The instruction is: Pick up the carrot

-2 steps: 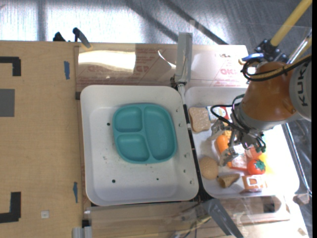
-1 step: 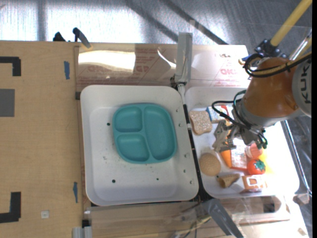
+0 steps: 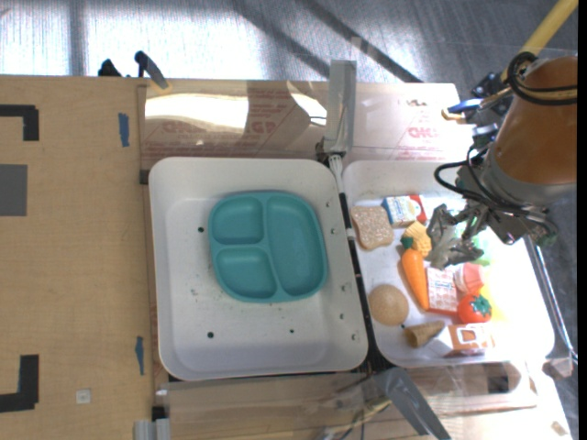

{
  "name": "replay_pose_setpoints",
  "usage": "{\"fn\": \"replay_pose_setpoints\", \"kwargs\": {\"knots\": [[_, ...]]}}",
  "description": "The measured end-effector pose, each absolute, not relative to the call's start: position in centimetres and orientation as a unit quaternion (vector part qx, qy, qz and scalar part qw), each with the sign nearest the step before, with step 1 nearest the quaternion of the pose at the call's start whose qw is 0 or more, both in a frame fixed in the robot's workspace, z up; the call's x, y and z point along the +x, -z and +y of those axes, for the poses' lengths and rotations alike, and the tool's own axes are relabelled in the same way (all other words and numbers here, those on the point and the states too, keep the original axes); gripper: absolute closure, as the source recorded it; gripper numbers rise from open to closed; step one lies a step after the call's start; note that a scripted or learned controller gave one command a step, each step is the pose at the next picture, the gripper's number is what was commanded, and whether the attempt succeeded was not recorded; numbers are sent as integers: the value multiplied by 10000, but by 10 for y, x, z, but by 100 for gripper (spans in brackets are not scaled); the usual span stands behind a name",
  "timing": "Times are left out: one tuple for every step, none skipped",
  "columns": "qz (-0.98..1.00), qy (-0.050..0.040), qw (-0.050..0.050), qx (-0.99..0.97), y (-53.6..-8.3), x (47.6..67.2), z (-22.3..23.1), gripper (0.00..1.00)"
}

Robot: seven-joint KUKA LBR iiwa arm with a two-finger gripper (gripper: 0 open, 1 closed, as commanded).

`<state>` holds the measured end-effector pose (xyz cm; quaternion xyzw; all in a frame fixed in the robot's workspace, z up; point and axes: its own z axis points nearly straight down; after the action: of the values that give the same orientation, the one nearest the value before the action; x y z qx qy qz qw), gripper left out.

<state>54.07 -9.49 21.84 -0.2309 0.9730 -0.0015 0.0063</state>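
Observation:
The carrot [image 3: 415, 276] is an orange tapered piece lying in the right bin [image 3: 537, 314], pointing toward the front, between a bread slice and a red-and-white packet. My gripper [image 3: 449, 239] hangs just right of and above the carrot's thick end, over the pile of toy food. Its dark fingers point down-left toward the bin floor. Nothing shows between them.
The right bin also bears a bread slice [image 3: 372, 227], a round brown bun [image 3: 389, 305], a red-and-white packet [image 3: 441, 291], a tomato [image 3: 474, 308], a small carton [image 3: 401, 210] and a cone piece [image 3: 424, 335]. A teal divided plate [image 3: 268, 246] sits in the left bin [image 3: 174, 337].

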Motion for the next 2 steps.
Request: {"fn": "replay_pose_setpoints", "kwargs": {"knots": [[9652,12,48,-2615,-97,513,-111,100],[9651,2,34,-2618,-95,512,-110,0]]}}
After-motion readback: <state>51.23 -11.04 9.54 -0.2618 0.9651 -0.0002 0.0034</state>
